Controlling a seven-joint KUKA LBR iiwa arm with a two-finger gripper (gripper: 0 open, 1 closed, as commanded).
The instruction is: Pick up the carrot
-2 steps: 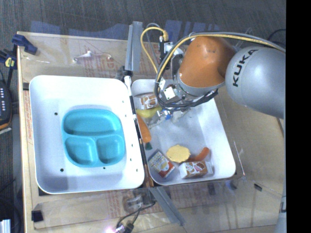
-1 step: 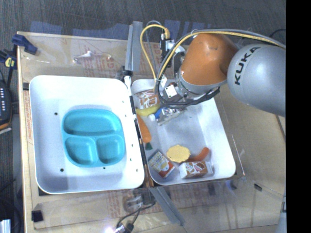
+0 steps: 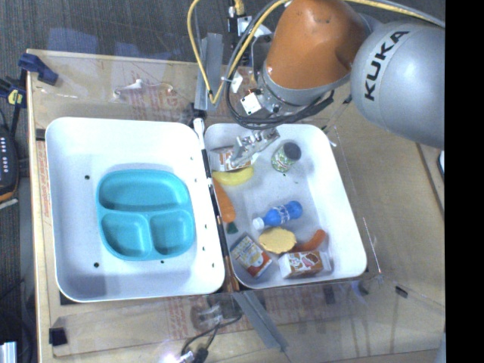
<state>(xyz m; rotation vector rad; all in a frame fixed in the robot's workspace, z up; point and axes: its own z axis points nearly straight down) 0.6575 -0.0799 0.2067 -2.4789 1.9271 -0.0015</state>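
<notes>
Lying by bin wall, carrot (image 3: 225, 204), banana (image 3: 234, 177) touching, tool (image 3: 246, 152) above.

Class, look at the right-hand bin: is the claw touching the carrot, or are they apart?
Apart. The camera view shows the claw near the bin's far left corner above the banana, while the carrot lies nearer, beyond the banana, along the left wall.

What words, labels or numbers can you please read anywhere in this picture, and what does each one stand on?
"KUKA": black letters on the grey arm.
Printing on the small cartons, the bottle and the can in the right bin: too small and blurred to read.
</notes>
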